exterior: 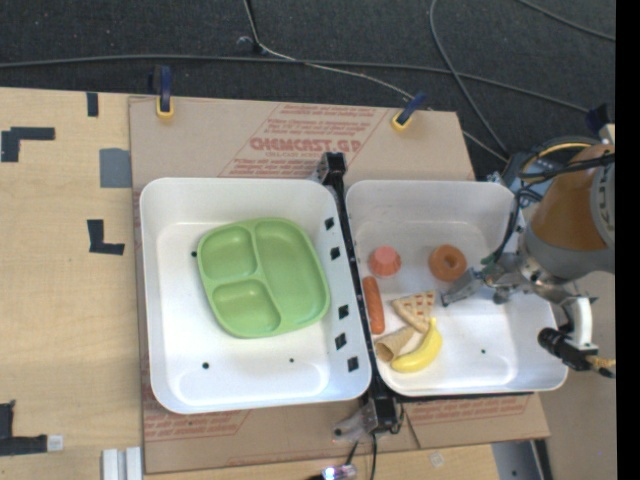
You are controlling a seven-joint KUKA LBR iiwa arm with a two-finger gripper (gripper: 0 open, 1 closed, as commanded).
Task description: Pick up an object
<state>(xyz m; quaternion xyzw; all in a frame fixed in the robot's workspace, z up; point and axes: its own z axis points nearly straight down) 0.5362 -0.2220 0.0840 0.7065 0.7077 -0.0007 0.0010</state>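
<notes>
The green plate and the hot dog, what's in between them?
In the camera view, the two bins' touching white walls, held by black clips, lie between the green plate and the hot dog.

Two bins sit side by side on the bench, touching along their shared middle edge. In the left bin (160, 298) lies a divided plate (263, 276), near the middle, tilted a little. Over in the right bin (500, 363), everything crowds the left half: a sausage (373, 304) runs along the left wall, a small round piece (386, 261) just behind it, a doughnut (448, 262) to that one's right. Toward the front, a pizza slice (416, 311) lies beside the sausage, and a banana (420, 350) curves just in front of the slice. The gripper (462, 290) reaches in from the right, just right of the slice, in front of the doughnut.
</notes>
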